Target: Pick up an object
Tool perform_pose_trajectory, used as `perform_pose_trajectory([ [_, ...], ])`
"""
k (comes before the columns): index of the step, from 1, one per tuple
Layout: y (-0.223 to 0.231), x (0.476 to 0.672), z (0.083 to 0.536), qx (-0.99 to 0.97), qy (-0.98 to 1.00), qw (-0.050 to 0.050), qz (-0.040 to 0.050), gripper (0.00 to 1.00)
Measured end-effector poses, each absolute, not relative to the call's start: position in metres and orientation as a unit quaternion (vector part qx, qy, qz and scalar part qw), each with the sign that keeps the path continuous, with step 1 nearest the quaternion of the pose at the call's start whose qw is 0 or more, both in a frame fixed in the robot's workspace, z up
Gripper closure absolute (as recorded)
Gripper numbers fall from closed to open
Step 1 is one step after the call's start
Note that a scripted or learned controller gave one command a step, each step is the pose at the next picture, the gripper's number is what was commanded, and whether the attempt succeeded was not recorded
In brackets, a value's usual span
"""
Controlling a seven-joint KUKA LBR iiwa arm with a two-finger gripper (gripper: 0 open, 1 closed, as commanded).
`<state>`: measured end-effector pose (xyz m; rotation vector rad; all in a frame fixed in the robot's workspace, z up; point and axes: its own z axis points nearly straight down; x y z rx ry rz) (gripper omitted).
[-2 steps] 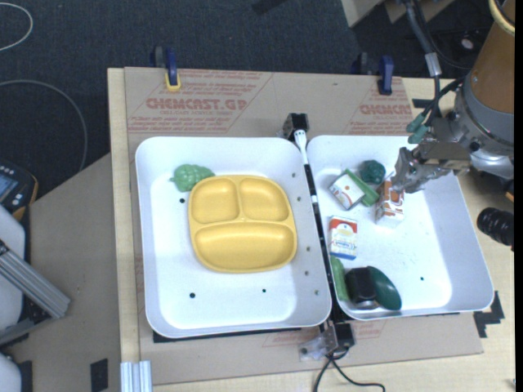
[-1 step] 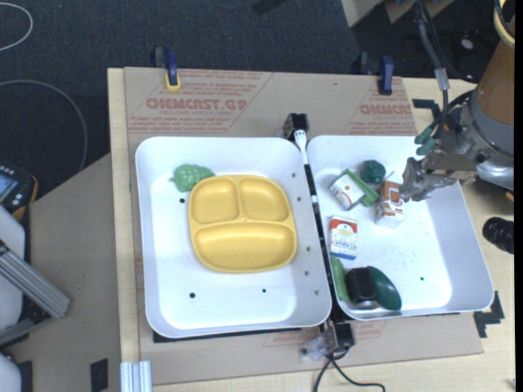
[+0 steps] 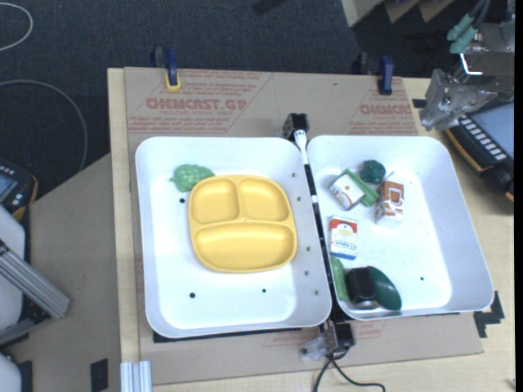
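The right bin (image 3: pixel 458 219) holds several small objects. They include a dark green round piece (image 3: pixel 373 171), a red and white box (image 3: pixel 349 190), a red and white packet (image 3: pixel 391 200), a white carton with blue and red print (image 3: pixel 343 237), and a black and green lump (image 3: pixel 372 288) at the front edge. In the left bin (image 3: pixel 155 243) lie a yellow divided plate (image 3: pixel 243 223) and a light green leafy toy (image 3: pixel 193 175). My gripper (image 3: pixel 437 109) appears as a grey metal assembly beyond the right bin's far right corner, clear of every object.
A black-handled tool (image 3: pixel 297 126) rests on the ridge between the bins at the back. Two blue and yellow clamps (image 3: pixel 171 68) hold the cardboard-covered bench. A dark device (image 3: pixel 490 141) lies off the bench to the right.
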<state>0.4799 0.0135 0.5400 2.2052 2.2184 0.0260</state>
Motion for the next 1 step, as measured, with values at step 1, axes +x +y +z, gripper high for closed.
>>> perform_pose_trajectory([
  [1,0.0139,0.4785,0.4272,0.708,0.707,-0.004,-0.0045,1.00],
])
